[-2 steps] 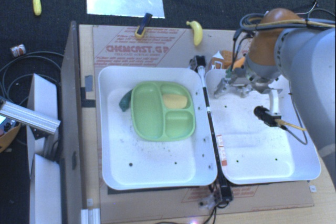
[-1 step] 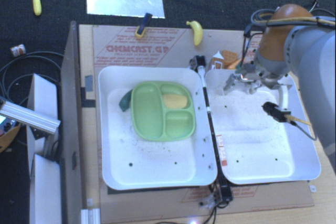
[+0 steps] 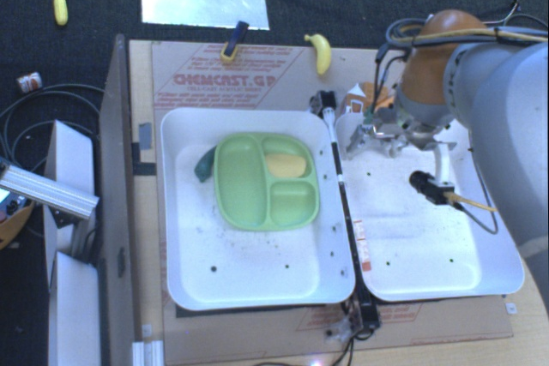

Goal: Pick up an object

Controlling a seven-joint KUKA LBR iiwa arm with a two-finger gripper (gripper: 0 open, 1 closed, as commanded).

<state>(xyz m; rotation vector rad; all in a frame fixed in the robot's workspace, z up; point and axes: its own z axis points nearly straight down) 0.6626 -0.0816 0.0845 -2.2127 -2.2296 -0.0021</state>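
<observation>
My gripper [image 3: 377,138] hangs low over the far left corner of the right bin [image 3: 429,261], under the orange band of the arm. Just behind it, at the bin's far rim, a small orange and white thing [image 3: 360,99] is partly hidden by the wrist. I see nothing held in the gripper. The left bin [image 3: 249,274] holds a green divided plate [image 3: 257,184] with a yellow piece [image 3: 286,164] in its far right compartment. A dark teal thing [image 3: 204,163] lies against the plate's left edge.
A yellow banana [image 3: 322,53] and a blue and yellow tool [image 3: 233,42] lie on the cardboard behind the bins. The ridge between the two bins [image 3: 341,193] runs just left of the gripper. The near part of the right bin is bare white floor.
</observation>
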